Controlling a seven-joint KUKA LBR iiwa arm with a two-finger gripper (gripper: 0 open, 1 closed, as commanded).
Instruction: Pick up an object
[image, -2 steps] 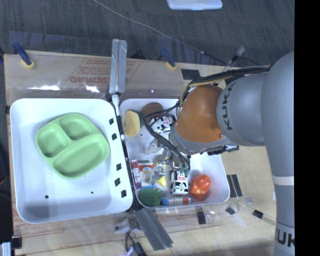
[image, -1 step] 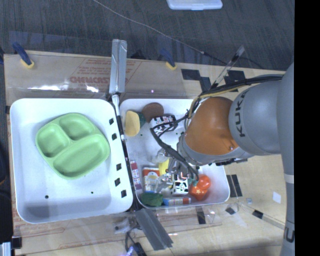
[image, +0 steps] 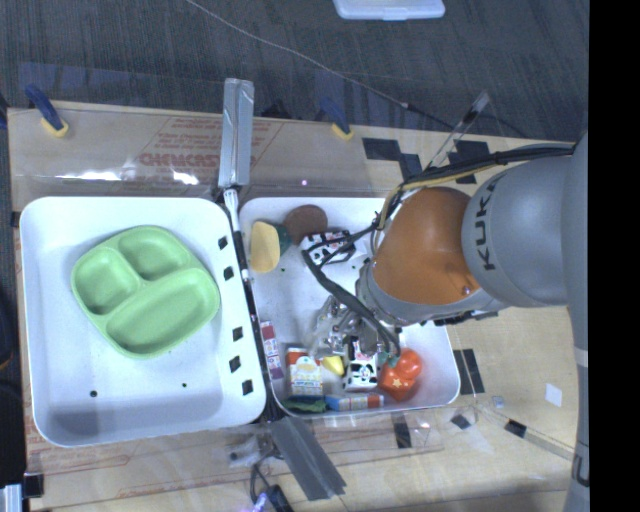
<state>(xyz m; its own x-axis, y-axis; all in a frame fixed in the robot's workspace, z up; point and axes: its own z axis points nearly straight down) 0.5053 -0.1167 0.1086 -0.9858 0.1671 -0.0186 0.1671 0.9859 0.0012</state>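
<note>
Here the arm (image: 500, 240) reaches in from three o'clock, wrist bent down over the right bin (image: 300, 290). Its jaws sit low among the clutter at six o'clock; their state cannot be told.

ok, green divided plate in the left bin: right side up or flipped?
Right side up. The green plate lies flat in the left bin with its three compartments facing the camera, nothing in them.

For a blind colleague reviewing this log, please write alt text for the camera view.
A grey arm with an orange band lowers its pincer into the right white bin, among small cluttered objects. The left white bin holds a green divided plastic plate.
</note>
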